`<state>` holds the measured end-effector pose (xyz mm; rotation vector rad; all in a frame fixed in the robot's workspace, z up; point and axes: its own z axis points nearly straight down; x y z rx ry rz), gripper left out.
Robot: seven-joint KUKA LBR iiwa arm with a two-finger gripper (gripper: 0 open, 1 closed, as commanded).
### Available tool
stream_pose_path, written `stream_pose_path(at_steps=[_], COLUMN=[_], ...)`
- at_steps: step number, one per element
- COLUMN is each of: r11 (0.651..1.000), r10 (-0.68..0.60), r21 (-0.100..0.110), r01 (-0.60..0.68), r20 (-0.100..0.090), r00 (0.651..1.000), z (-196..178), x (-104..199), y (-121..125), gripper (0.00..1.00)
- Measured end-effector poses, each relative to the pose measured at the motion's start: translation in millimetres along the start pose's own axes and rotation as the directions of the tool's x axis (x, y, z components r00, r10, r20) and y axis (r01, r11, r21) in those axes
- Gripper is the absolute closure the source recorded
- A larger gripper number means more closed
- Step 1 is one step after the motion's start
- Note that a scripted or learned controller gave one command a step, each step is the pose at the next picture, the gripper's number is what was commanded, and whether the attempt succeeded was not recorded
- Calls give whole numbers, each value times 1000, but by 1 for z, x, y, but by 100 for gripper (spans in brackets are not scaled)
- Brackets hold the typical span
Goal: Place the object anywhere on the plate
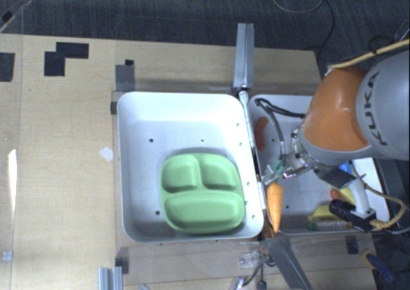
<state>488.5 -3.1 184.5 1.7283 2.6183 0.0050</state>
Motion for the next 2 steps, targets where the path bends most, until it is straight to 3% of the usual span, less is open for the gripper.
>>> stream_pose_path(at_steps=[1, 2], r11=[988, 988], r10=[-154, -153], r21=[0, 0], r01=[154, 153], r20=[-1, -1], r00=[988, 988], z=[0, 0], x=[73, 72], y=[30, 30], gripper=[100, 0])
